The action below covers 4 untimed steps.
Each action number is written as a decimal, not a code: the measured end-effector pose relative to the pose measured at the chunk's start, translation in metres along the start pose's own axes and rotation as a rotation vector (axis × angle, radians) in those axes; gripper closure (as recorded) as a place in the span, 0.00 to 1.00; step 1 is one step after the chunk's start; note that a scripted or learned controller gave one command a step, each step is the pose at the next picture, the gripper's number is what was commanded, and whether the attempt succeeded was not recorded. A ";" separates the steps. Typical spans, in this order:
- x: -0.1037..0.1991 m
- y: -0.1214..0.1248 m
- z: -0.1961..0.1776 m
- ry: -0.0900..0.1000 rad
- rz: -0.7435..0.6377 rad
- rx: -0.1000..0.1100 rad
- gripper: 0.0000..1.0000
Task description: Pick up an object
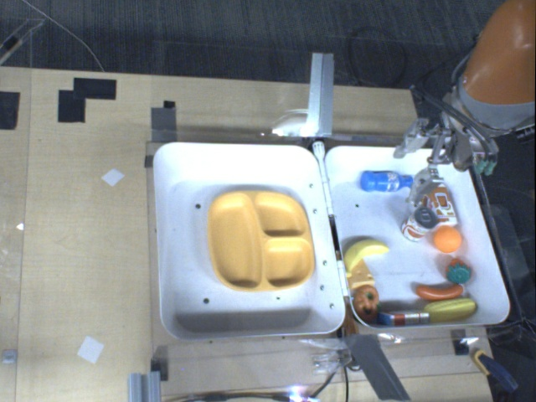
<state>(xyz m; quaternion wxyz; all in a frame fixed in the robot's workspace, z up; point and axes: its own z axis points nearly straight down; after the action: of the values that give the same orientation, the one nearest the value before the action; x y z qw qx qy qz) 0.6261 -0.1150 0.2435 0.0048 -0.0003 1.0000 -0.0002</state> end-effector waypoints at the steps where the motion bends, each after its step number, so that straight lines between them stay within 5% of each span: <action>1: 0.050 0.012 0.105 0.007 0.175 -0.001 0.00; 2: 0.073 -0.050 0.148 0.003 -0.034 0.001 0.00; 3: -0.007 -0.073 0.155 0.007 -0.065 0.002 0.00; 4: -0.031 -0.046 0.155 0.054 -0.220 0.010 0.00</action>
<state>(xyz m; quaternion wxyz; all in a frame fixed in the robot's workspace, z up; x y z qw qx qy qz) 0.6587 -0.1615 0.0890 -0.0221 -0.1102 0.9936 -0.0058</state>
